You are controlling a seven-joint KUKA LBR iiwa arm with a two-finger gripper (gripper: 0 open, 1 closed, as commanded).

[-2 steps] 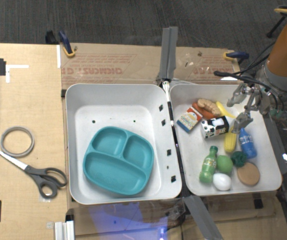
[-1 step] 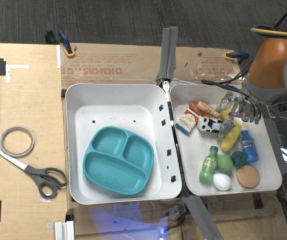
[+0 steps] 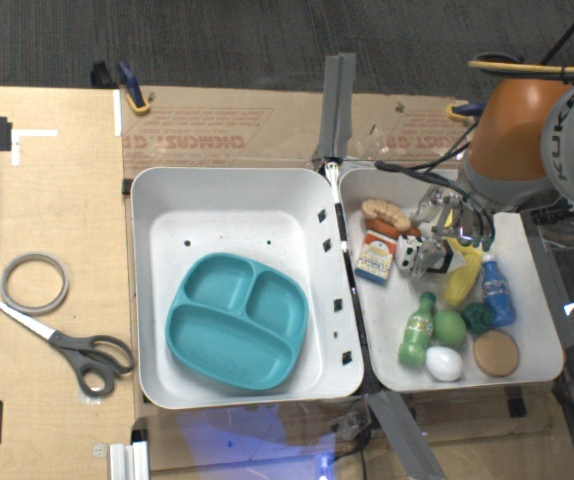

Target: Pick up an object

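My gripper hangs low over the back middle of the right bin, just above a black-and-white die and beside a yellow banana. Left of it lie a small white, blue and red carton, a red piece and a tan pastry. Toward the front of this bin are a green bottle, a green ball, a white egg, a brown disc, a dark green item and a blue bottle. Nothing is visibly held.
The left bin holds a teal divided plate. On the bench to the left lie grey-handled scissors and a roll of tape. The arm's orange band stands over the right bin's back edge.
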